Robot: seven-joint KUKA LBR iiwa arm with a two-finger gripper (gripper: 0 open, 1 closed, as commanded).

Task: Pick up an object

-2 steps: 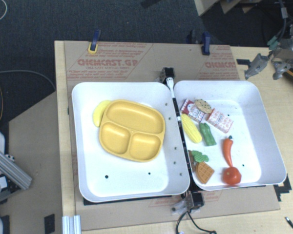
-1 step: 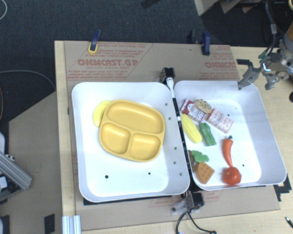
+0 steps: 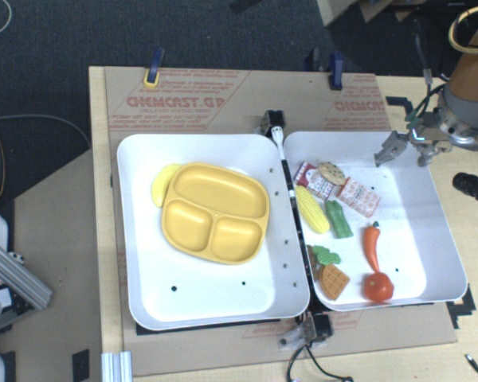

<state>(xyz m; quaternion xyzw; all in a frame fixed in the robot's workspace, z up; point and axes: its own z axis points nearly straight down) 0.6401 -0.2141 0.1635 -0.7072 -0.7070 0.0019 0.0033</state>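
Spread wide and holding nothing, the claw point(image 3: 405, 150) hangs over the far right corner of the right bin point(image 3: 430, 213), its two grey fingers point(image 3: 389, 150) splayed apart with bare white floor beneath them. That looks like a waiting pose: up out of the clutter, so the arm can choose a target and come down from above.

Everything worth picking lies along the left side of that bin, bunched against the wall it shares with the left bin point(image 3: 143, 213). A red-and-white packet point(image 3: 338, 188) with a biscuit point(image 3: 331, 173) resting on it sits nearest the claw, toward the far left corner. Just beside it lie a corn cob point(image 3: 311, 208) and a green pod point(image 3: 338, 219), side by side and touching or nearly so. Further toward the near edge are an orange carrot point(image 3: 371, 245), a red tomato point(image 3: 378, 287), a small green leafy piece point(image 3: 326, 255) and a brown waffle point(image 3: 333, 280).

The carrot probably makes the easiest target, since it lies apart from its neighbours with room on both flanks for the fingers; the corn and pod are so close together that a grab could catch both or slip between.

A yellow divided plate point(image 3: 215, 213) sits in the middle of the left bin, covering most of a yellow banana point(image 3: 164, 183) at its far left side.
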